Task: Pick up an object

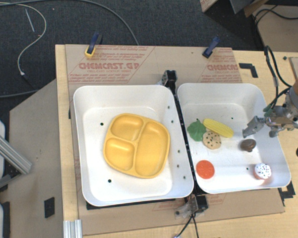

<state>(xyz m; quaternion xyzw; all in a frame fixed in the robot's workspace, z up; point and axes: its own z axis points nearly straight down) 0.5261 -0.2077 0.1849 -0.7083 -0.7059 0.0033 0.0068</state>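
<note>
Left bin (84, 133): white, shallow. Contains one yellow plate (137, 145) with three compartments, lying flat near the bin's middle, nothing on it.

Divider: black clips at the top (169, 77) and bottom (196, 202) of the seam where the two bins meet.

Right bin (228, 95): white, shallow. Contents, left to right:
- green piece (195, 130), leafy in shape, near the left wall;
- orange disc (205, 169), flat, toward the front left, apart from the rest;
- cookie (211, 141), round, tan with dark specks, just beside the green piece and touching the corn's lower edge;
- corn (218, 128), yellow, lying at a slant, its left end against the green piece;
- brown lump (248, 145), small and rounded, right of centre, lying loose on the bin floor;
- white ball (262, 171), speckled with dark dots, pinkish beneath, at the front right corner.

Gripper (253, 128): enters over the right wall of the right bin, grey finger angled down and left, its tip just above the brown lump. Whether the jaws are spread or pressed together cannot be told; nothing is seen between them.

Bench (139, 58): brown board with red lettering, two blue clamps (93, 44) on its far edge.
</note>
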